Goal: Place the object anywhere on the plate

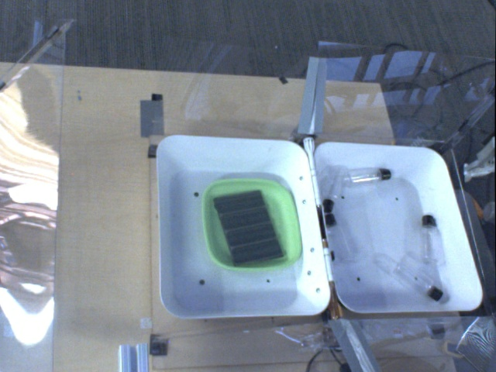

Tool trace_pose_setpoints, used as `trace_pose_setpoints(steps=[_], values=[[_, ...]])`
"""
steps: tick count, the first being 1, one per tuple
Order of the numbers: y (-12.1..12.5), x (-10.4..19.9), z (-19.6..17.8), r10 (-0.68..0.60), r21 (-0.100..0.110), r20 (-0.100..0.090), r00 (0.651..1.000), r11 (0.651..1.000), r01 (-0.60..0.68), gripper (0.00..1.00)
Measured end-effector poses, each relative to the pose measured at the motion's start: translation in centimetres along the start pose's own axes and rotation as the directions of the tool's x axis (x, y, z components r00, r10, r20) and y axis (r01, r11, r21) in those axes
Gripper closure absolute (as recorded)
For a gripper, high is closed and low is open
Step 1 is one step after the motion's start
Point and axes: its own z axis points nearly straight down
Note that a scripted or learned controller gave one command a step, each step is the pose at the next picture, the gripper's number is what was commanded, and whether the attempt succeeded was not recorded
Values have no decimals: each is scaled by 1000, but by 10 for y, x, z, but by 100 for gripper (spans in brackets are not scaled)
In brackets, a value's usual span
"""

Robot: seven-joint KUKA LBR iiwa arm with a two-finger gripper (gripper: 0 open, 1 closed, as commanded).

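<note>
Observe that the bench [101,231] is a pale wood surface, with strong glare and reflections across its left portion from what appears to be a clear panel. Beyond the far edge of the bench, note the dark grey ribbed floor [194,14]. Two shallow white bins sit side by side, touching along their inner walls. The left bin [174,285] holds a green plate [213,242] near its centre. A dark ribbed block [248,227], rectangular and laid flat at a slight angle, rests on the plate and lies wholly within its rim. The right bin [457,285] holds several clear tubes with black caps: one tube [364,177] near the far wall, one [428,239] near the right wall, and one [415,279] near the front right corner. Two small black pieces [328,212] sit against the inner wall of this bin; you cannot tell what they are. A grey metal bar [313,99] runs away from the joint between the bins at the far side, and a small grey bracket [153,116] stands on the bench beyond the left bin. Loose cables [310,355] lie at the near edge. You cannot tell the state of the claw, so positions are given here relative to the bins instead.
</note>
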Motion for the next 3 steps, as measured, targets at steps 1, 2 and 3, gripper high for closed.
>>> trace_pose_setpoints(steps=[1,2,3], values=[[-3,2,108,31,8,-1,1000,999,-31,0],[-2,1,109,85,7,-1,996,996,-85,0],[-3,5,110,126,6,-1,992,992,-126,0]])
